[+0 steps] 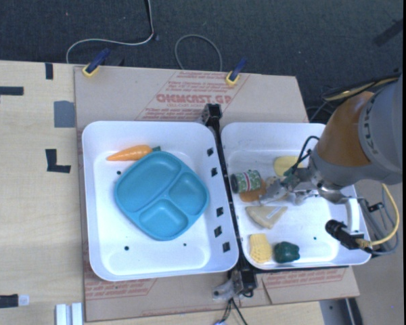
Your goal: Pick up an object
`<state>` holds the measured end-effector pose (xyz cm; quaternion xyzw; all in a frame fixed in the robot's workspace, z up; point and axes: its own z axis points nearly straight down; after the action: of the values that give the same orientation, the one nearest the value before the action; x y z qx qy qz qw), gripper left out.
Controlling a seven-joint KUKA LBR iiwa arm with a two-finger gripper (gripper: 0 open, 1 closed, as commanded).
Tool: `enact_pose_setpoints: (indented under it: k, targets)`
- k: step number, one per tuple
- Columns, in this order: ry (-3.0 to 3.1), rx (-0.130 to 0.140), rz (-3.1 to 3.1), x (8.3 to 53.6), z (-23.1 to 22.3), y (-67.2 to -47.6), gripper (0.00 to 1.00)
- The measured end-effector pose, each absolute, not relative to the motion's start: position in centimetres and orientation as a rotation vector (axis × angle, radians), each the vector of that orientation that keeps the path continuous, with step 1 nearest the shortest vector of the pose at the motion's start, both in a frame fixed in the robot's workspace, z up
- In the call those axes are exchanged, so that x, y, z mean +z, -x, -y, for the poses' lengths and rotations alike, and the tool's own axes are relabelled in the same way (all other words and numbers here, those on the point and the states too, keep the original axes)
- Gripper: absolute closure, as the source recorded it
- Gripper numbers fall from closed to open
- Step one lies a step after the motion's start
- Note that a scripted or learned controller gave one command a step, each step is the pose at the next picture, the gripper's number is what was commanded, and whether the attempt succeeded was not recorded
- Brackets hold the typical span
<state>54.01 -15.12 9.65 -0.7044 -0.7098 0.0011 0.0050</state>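
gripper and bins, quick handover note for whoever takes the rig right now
Gripper: low in the right bin, among the items near the middle; whether it grips anything cannot be told.
Right bin: green can, yellow piece by the arm, pale wedge, corn cob, dark green item.
Left bin: blue divided plate, carrot beside it.
Done: arm is down at the pile.
Left: no object visibly lifted; confirm a grasp and raise it.
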Motion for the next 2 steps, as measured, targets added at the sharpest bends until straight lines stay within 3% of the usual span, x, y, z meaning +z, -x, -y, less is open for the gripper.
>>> enact_pose_setpoints:
  k: [1,2]
  targets:
    - [2.219,-0.001,2.23,8.5,14.4,-62.1,0.0]
    - [2.198,0.039,2.217,8.4,9.7,-65.4,0.0]
